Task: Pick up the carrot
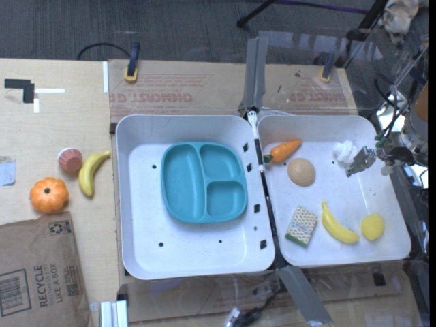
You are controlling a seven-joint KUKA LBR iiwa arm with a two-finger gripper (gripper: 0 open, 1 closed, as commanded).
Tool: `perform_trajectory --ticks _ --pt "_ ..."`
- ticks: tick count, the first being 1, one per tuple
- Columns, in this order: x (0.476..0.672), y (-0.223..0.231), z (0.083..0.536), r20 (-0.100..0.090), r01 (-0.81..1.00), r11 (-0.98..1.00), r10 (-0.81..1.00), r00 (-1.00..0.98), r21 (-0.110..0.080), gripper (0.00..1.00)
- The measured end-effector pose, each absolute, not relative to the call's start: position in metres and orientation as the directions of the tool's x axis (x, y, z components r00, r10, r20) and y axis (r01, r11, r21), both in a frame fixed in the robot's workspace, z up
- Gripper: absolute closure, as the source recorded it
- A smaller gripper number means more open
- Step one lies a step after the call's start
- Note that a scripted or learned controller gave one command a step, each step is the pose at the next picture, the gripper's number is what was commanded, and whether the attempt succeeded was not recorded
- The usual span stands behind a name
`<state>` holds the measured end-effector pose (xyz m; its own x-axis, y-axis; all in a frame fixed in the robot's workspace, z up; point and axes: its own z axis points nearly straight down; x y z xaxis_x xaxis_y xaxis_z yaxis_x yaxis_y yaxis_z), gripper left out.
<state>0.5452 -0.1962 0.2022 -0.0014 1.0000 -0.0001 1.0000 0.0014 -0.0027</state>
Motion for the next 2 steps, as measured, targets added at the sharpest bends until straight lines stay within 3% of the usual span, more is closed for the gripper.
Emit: perform_trajectory --ticks 1,2 --pt "0.575 -0.127 0.157 0.0 0.998 0.062 0.998 -0.062 -0.003 0.0" --pt "0.601 -0.114 0.092 0.0 0.923 0.384 0.923 -0.384 0.0 0.0"
